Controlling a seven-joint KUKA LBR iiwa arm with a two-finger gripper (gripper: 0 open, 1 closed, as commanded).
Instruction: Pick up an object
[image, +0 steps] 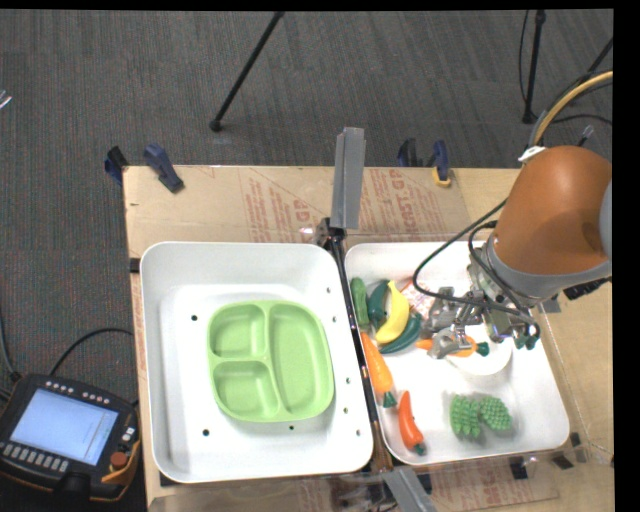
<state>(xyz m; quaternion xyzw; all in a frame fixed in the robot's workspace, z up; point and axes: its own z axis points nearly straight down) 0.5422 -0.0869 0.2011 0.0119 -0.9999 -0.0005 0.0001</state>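
While arm (555, 215) overhangs right bin (545, 385), left rim clear.

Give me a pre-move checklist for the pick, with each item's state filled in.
1. Gripper over the right bin: ok.
2. Something between the fingers: cannot tell; the wrist and cables hide them.
3. Nearest target clear of neighbours: not ok; banana, green pieces and a carrot lie bunched together.
4. Easier target free: ok; the green bumpy toy lies apart.
5. Small carrot reachable: ok, lying away from the pile.
6. Green tray sits flat in the left bin: ok.
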